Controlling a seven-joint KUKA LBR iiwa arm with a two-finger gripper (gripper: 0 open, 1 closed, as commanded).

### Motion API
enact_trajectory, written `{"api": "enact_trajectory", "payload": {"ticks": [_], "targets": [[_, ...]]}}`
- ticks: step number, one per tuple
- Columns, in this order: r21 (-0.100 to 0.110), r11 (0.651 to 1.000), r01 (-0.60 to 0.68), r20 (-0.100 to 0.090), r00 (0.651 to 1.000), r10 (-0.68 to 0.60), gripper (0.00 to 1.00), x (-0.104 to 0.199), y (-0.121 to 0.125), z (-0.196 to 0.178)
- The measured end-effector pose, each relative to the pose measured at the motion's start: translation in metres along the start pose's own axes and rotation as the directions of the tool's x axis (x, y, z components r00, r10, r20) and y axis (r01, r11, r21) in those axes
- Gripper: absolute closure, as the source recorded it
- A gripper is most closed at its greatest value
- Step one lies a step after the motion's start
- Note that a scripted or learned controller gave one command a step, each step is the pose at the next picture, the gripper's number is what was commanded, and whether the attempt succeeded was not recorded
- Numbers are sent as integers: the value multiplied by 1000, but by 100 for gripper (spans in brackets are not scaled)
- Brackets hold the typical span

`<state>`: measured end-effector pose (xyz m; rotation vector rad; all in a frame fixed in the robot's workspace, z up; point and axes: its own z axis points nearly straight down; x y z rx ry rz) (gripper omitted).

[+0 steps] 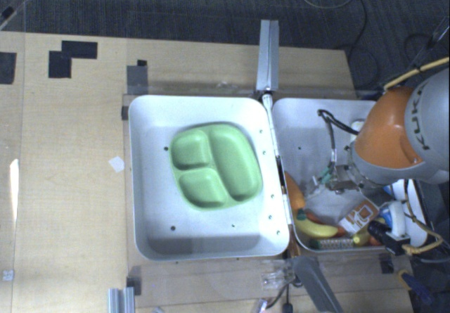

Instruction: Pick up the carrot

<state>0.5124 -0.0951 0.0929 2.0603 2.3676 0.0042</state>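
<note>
While the carrot (296, 193) lies unlifted against the right bin's (302, 129) left wall beside a banana (316, 228), the tool (337, 179) hovers near — grip state unclear — so picking remains.

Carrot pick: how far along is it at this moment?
Nothing looks done yet: the carrot lies in the right bin against the divider, beside the banana. In hand: the arm hangs over that bin, its gripper to the right of the carrot. Left: reaching the carrot, gripping and lifting it.
</note>
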Motion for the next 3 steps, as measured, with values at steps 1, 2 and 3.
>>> {"api": "enact_trajectory", "payload": {"ticks": [1, 2, 3], "targets": [[-11, 911, -413, -7, 911, 413, 0, 5, -19, 3], [-18, 911, -412, -8, 911, 412, 100, 5, -16, -9], [0, 839, -544, 0, 839, 544, 100, 47, -18, -92]]}}
